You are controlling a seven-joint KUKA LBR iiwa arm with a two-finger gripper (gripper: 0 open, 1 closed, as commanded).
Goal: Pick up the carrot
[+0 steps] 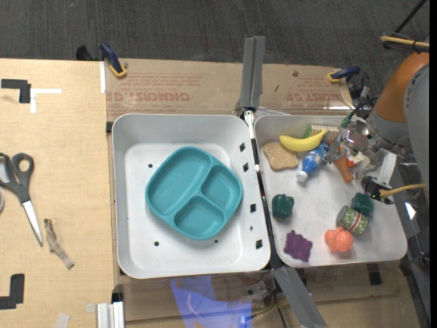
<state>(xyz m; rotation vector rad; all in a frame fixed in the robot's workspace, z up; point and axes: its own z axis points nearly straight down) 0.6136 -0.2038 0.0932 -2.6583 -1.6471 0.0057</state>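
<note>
The pale wooden tabletop fills the left of the frame, with a sheet of brown cardboard lying along the top behind the bins. The left shallow white bin holds a teal plastic plate with three compartments, set near its middle. The right shallow white bin carries the small things. The grey arm with its orange band comes in at the upper right of the frame, and its pincer hangs low over the upper right part of that bin; I cannot tell how its fingers stand. Just below the pincer lies the orange carrot, tilted, partly hidden by the metal, so I cannot tell whether it is touched. To its left are a yellow banana, a tan slice of toast and a blue and white bottle. Lower down sit a dark green pepper, a bunch of purple grapes, a green-labelled can and a pinkish-orange round fruit. Grey-handled scissors lie at the far left.
</note>
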